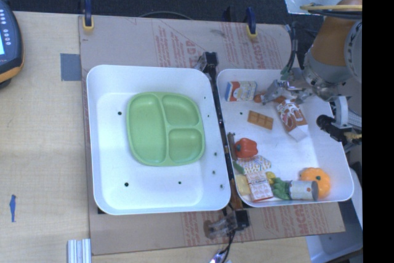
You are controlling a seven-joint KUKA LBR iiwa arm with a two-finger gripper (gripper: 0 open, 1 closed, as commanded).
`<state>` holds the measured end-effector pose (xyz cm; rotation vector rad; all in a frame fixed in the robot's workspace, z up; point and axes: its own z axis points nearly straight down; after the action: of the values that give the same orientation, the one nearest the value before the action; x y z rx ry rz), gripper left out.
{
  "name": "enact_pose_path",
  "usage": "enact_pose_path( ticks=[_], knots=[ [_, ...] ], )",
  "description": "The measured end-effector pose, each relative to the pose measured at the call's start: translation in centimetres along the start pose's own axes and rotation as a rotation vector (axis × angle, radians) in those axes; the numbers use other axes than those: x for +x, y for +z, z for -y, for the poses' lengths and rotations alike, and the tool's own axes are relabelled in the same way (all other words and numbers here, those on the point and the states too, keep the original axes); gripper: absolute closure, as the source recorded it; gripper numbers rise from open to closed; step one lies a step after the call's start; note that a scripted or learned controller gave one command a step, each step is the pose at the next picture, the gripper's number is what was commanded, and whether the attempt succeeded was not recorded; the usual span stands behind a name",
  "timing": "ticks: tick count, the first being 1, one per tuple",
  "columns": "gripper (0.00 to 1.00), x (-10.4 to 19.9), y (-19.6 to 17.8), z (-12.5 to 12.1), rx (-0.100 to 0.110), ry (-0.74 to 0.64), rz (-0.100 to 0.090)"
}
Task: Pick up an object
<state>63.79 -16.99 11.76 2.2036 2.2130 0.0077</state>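
Observation:
My gripper (289,85) hangs low over the far end of the right bin (337,160), coming down from the grey arm with its orange band (335,37) at the right. Just in front of it lies a red and white carton (293,117), tilted. A small red, white and blue box (241,90) sits to the gripper's left, and a brown wafer (260,120) lies near the carton. Further forward are a red pepper (245,147), a printed packet (255,167), a grey can (301,190) and an orange pumpkin (316,179).
The left bin (104,163) holds a green divided plate (165,128). A black divider clip (210,61) sits between the bins at the back. Blue clamps (87,12) pin the cardboard sheet. A yellow and black pendant (9,40) lies at the far left.

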Motion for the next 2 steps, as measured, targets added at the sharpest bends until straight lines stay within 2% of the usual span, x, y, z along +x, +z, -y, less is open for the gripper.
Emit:
enact_pose_path(
  ticks=[1, 2],
  knots=[
    [0.0, -4.4, 2.5, 3.7, 0.021, 0.004, -0.008],
    [1.0, -4.3, 1.4, 3.5, 0.02, -0.001, -0.008]
  ],
)
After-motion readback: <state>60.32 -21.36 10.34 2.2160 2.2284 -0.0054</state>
